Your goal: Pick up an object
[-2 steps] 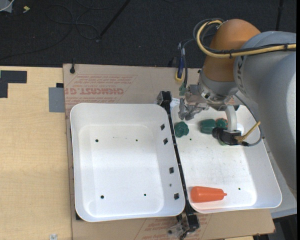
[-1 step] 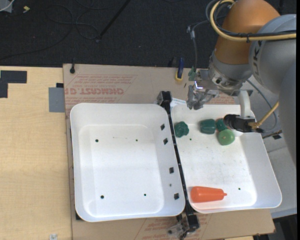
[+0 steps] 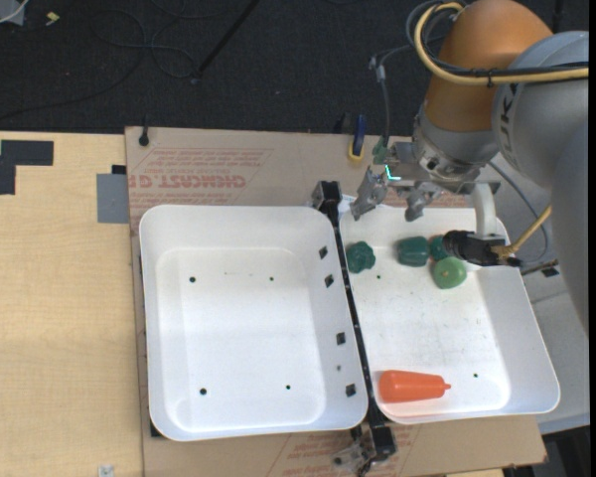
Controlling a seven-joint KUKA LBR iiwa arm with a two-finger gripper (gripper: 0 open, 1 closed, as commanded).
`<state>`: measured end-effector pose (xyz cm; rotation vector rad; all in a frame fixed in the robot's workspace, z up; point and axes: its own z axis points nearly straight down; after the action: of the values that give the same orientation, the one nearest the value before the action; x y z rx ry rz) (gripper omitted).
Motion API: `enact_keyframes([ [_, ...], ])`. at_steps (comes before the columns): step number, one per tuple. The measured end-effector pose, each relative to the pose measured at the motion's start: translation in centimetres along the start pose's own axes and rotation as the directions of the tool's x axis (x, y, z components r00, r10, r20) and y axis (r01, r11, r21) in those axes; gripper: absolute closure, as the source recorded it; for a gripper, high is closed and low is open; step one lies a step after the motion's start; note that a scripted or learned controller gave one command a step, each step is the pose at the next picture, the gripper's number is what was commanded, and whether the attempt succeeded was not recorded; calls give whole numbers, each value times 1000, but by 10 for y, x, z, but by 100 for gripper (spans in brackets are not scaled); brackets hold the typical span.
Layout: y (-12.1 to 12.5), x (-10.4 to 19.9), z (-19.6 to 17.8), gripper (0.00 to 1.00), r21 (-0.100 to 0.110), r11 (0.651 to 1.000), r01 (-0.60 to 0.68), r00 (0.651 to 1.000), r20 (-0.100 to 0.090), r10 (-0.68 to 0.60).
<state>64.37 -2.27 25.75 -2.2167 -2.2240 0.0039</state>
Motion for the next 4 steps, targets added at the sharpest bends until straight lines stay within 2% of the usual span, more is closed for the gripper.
enact_keyframes([
  [1,-35,-49,-2,0,2,1000,-8,1000,1,8],
  [2,-110,-119,119,0,16,1000,-13,1000,-2,13],
  [3,-73,-61,173,0,0,1000,1,1000,-2,-1],
  [4,-34,-59,170,0,-2,1000,-2,1000,-1,2],
])
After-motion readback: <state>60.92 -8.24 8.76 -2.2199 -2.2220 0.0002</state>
